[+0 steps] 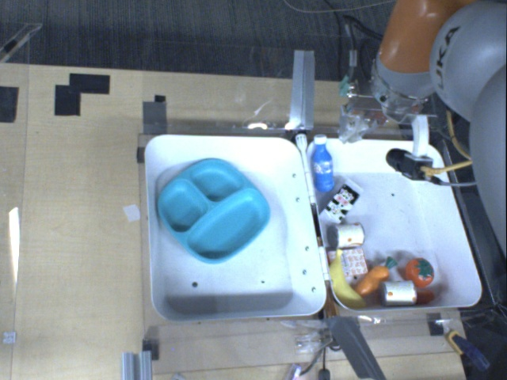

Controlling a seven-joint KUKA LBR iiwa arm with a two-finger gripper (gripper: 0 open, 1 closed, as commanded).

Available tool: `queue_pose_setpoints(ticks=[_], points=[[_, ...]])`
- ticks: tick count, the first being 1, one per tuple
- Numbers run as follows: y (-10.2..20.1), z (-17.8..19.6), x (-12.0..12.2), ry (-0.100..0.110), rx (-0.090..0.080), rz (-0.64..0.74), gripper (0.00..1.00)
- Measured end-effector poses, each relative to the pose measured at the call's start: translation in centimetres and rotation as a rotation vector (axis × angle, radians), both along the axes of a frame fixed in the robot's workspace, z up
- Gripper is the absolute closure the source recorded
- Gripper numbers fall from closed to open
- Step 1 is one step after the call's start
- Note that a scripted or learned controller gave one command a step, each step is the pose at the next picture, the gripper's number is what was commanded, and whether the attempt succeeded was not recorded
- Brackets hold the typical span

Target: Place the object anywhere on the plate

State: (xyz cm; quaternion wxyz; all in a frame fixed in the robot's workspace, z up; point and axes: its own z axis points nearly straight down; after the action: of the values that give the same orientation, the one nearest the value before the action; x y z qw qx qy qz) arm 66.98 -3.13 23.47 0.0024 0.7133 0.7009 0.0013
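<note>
Left bin: one blue three-compartment plate. Right bin: one blue bottle, banana, carrot, tomato, two small cans. Gripper above right bin's far edge, holding nothing visible.

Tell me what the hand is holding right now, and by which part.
Cannot be told. The hand hangs over the far edge of the right bin, and nothing shows between its fingers from this angle. The blue bottle lies in that bin, apart from it.
</note>
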Motion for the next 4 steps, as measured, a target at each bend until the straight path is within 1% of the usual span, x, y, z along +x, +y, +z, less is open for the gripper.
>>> queue_pose_setpoints(ticks=[1, 2, 3, 4], points=[[0.0, 0.0, 0.0, 0.0, 0.0, 0.0, 0.0], [0.1, 1.2, 0.2, -0.006, -0.001, 0.006, 1.0], [5.3, -4.8, -3.5, 0.004, 0.002, -0.037, 1.0], [9.9, 7.9, 0.0, -0.003, 0.002, 0.001, 1.0]])
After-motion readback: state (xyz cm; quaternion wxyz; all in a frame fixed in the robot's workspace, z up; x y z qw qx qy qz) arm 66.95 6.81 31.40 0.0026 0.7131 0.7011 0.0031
